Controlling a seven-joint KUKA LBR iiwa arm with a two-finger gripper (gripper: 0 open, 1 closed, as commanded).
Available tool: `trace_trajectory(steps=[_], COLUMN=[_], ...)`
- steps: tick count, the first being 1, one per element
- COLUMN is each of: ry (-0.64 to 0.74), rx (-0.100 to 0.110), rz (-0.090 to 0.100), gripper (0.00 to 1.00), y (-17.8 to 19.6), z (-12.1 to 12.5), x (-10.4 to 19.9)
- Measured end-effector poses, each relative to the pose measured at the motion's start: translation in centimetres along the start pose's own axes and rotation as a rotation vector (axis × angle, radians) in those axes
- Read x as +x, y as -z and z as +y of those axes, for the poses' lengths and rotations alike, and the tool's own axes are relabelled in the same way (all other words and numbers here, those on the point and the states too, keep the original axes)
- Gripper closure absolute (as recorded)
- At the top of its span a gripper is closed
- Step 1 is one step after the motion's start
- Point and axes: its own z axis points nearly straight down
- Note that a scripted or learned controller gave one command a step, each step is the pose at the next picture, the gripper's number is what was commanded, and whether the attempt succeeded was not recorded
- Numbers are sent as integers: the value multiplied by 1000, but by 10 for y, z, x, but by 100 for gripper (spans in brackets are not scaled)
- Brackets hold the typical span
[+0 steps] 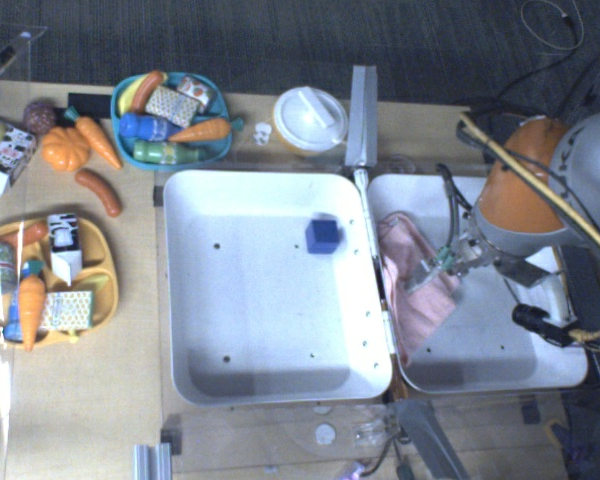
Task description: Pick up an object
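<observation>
Step in hand: I am working low inside the right bin [500, 363], reaching for the pink cloth [412, 278] that is lying crumpled against its left wall, just beside the divider to the left bin [260, 368].

Where the thing is: the pink cloth is spreading from the upper left corner of the right bin down toward its middle; a blue cube [323, 235] is sitting alone in the left bin, well apart from me.

How I am doing it well: I am judging that a soft fold needs me coming straight down onto a raised ridge of the cloth, not its flat edge, and closing fully before lifting slowly, so the cloth is not slipping out.

My fingers [450, 260]: they are appearing at the right edge of the cloth, touching or nearly touching it; I cannot tell whether they are spread or pressed together, nor whether any cloth is sitting between them.

Risk: I am judging that a shallow pinch is likely catching only a thin layer.
</observation>
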Motion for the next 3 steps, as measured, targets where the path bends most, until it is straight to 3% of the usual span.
trace_trajectory(steps=[1, 2, 3], ry=[-169, -127, -124], rx=[-5, -4, -11], rz=[-2, -3, -6], gripper=[0, 0, 100], y=[-7, -7, 6], z=[52, 40, 43], x=[-13, -29, -29])
